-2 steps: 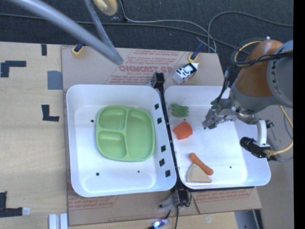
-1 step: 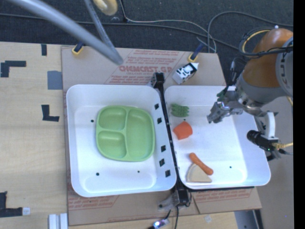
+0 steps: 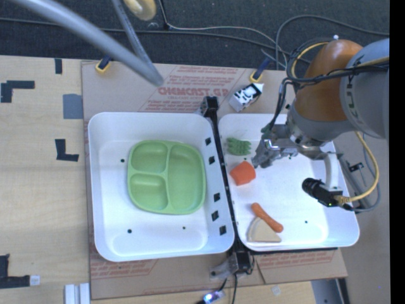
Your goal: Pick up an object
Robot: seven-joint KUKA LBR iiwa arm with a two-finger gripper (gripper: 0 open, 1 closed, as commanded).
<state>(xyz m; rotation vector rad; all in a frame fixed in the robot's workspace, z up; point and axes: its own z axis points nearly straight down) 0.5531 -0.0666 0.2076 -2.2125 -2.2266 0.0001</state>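
Note:
In the right bin [image 3: 316, 233] lie an orange-red lump [image 3: 242, 173], a small green leafy piece [image 3: 238, 146], an orange carrot [image 3: 267, 217] and a beige wedge [image 3: 261, 233]. My gripper [image 3: 264, 154] hangs over the bin's upper left part, just right of the green piece and up-right of the orange-red lump. Nothing shows between its fingers. The carrot and the wedge rest together near the bin's front edge.
The left bin [image 3: 107, 227] holds a green divided plate [image 3: 167, 175]. A black divider strip [image 3: 217, 170] runs between the bins. A small black-and-white object [image 3: 245, 94] sits on the cardboard behind the right bin. Cables trail on the dark surface at the back.

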